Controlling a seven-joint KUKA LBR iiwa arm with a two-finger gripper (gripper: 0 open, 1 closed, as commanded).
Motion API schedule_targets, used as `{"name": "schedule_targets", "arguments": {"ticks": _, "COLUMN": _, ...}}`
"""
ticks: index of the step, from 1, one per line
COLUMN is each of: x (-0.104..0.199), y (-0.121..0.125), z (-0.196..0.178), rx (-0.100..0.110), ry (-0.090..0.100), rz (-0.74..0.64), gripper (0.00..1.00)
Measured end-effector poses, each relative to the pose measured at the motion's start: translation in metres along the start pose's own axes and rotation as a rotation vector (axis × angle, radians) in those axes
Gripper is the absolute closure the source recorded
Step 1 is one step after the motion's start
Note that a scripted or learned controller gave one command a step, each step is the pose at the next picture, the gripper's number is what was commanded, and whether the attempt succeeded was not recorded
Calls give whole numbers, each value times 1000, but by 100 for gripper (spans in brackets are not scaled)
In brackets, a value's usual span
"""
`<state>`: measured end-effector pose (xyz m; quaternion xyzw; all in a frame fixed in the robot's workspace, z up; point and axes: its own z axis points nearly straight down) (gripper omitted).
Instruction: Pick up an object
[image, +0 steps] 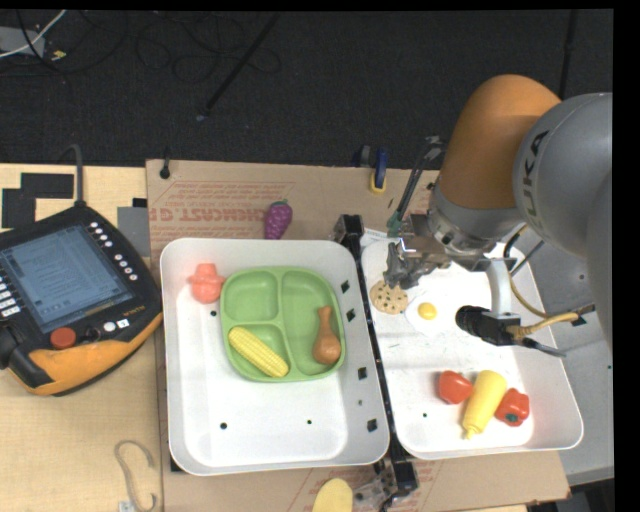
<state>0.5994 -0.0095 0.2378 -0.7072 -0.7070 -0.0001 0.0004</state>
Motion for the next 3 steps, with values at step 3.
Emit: {"name": "schedule_targets", "arguments": {"ticks": 3, "x": 6, "y": 6, "z": 16, "rx": 4, "ry": -1, "rz": -3, "gripper": 100}}
